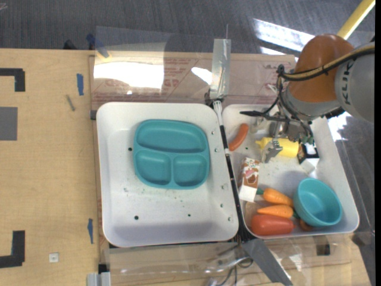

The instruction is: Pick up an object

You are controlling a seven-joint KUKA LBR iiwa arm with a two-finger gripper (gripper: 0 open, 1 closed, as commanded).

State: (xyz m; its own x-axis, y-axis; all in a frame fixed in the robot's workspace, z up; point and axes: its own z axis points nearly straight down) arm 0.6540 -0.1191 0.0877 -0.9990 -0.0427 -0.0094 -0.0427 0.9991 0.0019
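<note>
My gripper (274,150) hangs low in the upper middle of the right bin (345,177), under the grey arm with its orange band (321,64). It sits right at the left end of a yellow toy (290,148). I cannot see whether the toy is held. An orange-red sausage (239,137) lies to the gripper's left. A small brown-and-white carton (250,174) lies just below it.
Two orange carrots (277,196) (275,210), a red pepper-like toy (272,224) and a teal bowl (318,202) crowd the right bin's front. A teal divided plate (172,153) lies in the left bin (119,207). A clear panel stands behind both bins.
</note>
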